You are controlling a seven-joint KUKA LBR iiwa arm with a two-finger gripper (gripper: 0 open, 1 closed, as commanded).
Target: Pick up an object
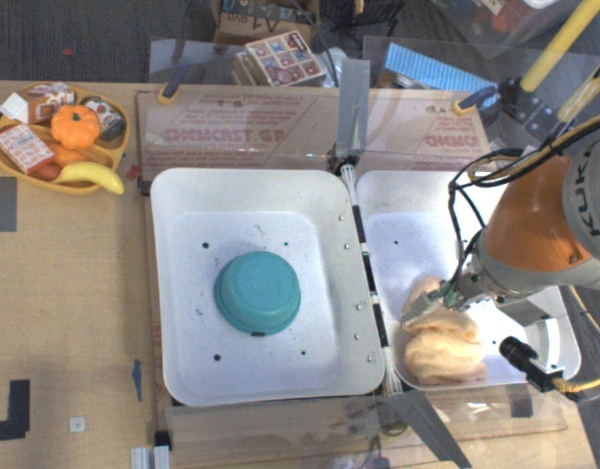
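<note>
One tan bread loaf (442,352), long axis left-right, claw (454,296) above

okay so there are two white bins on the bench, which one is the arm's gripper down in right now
The right-hand bin, the one holding the pale bread-like lumps; the gripper is down beside them. The left bin holds a teal bowl, far from the arm.

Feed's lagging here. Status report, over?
Gripper low in right bin, at pale tan bread-like lump; grasp unclear. Teal upturned bowl alone in left bin. Nothing blocking.
</note>
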